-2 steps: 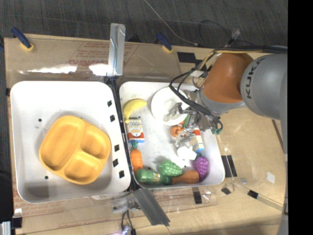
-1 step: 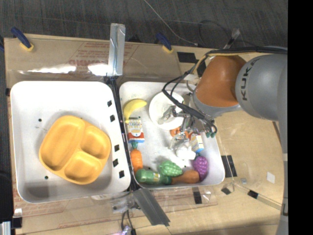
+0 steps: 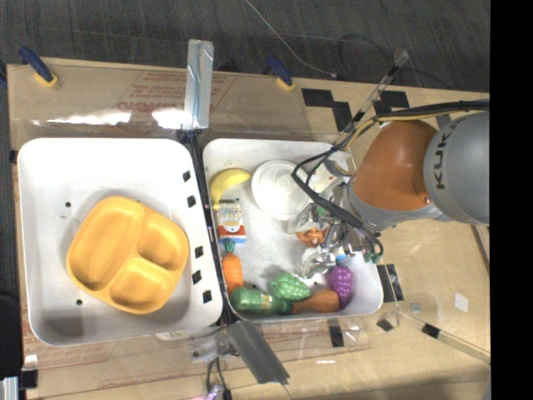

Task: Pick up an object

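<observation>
The right bin (image 3: pixel 250 152) holds the objects: a yellow banana (image 3: pixel 229 182), a white cup (image 3: pixel 279 188), a small printed carton (image 3: pixel 231 221), a carrot (image 3: pixel 232 269), a green cucumber (image 3: pixel 254 301), green grapes (image 3: pixel 289 287), purple grapes (image 3: pixel 341 282) and a brown-orange piece (image 3: pixel 321 301). My gripper (image 3: pixel 321 255) reaches down into the right half of this bin, just right of the cup and above the two grape bunches. A small orange object (image 3: pixel 310 237) lies against the gripper's left side. The wrist and cables hide the bin's right wall.
The left bin (image 3: pixel 50 165) holds a yellow divided plate (image 3: pixel 127 252). A metal post (image 3: pixel 199 82) stands at the back where the bins meet. Blue clamps (image 3: pixel 37 65) grip the cardboard at the rear. Loose cables (image 3: pixel 366 107) run from the arm.
</observation>
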Controlling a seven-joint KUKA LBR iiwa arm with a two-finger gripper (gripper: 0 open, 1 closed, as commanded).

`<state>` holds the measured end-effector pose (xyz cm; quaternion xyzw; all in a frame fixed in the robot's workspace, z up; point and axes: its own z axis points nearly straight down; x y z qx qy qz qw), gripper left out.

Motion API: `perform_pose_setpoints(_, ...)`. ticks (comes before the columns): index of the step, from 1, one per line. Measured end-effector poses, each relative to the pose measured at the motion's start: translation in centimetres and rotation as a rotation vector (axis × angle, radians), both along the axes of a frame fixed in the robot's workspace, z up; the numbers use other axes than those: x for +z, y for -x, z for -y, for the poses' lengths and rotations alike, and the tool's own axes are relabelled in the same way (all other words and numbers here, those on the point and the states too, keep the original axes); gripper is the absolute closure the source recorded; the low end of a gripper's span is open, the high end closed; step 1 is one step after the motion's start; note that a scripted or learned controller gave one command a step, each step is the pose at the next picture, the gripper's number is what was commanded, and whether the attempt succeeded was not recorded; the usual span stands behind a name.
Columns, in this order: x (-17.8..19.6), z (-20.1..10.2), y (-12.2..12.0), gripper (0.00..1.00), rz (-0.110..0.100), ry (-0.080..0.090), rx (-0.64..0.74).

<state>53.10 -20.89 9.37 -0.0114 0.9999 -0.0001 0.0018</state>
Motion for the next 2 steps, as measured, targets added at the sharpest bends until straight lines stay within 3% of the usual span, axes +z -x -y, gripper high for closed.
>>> perform_pose_setpoints(2, -0.01, -0.03, -0.01, 0.00, 0.000, 0.000, 0.001)
